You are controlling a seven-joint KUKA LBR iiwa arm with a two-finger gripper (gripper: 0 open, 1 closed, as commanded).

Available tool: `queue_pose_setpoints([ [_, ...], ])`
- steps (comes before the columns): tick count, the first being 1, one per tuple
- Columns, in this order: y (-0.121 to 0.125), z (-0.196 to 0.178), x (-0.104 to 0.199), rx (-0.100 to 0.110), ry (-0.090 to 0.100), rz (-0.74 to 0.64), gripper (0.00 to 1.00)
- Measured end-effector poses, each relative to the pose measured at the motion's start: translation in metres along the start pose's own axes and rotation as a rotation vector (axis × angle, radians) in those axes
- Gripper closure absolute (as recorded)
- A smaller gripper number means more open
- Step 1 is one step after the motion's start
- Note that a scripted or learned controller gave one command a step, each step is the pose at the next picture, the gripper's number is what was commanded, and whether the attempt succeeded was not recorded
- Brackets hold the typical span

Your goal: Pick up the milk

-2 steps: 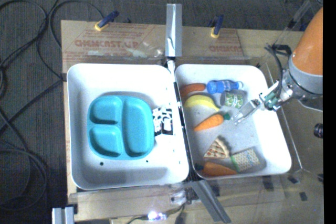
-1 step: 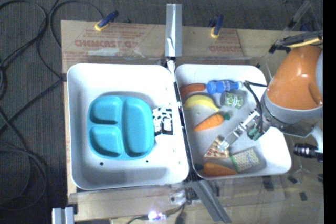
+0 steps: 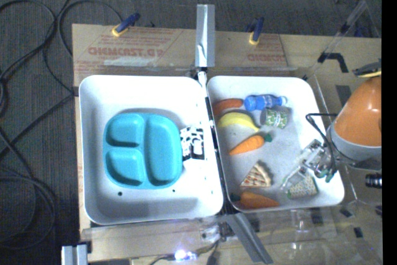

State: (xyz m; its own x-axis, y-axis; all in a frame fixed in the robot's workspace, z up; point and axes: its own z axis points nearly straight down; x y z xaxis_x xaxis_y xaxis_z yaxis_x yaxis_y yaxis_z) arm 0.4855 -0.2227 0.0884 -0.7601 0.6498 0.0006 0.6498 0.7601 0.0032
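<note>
While the milk carton (image 3: 192, 143) lies in the left bin (image 3: 93, 102) against its right wall, beside the blue tray (image 3: 142, 149) | tool (image 3: 316, 164) low in right bin (image 3: 310, 96), well right of carton | tool state: cannot tell.

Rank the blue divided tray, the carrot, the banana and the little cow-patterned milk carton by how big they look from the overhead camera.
1. Blue divided plastic tray, by far the largest.
2. Orange carrot with green top and yellow banana: too alike to rank.
3. Black-and-white cow-patterned milk carton, smallest.
</note>
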Motion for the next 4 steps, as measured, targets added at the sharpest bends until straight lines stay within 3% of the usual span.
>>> queue_pose_setpoints([
  [1, 0.084, -0.076, -0.023, 0.002, 0.004, -0.116, 0.00],
  [2, 0.008, -0.089, 0.010, 0.006, 0.005, -0.163, 0.00],
  [3, 0.009, -0.089, 0.010, 0.005, 0.006, -0.164, 0.00],
  [4, 0.078, -0.011, 0.070, 0.006, 0.005, -0.218, 0.00],
])
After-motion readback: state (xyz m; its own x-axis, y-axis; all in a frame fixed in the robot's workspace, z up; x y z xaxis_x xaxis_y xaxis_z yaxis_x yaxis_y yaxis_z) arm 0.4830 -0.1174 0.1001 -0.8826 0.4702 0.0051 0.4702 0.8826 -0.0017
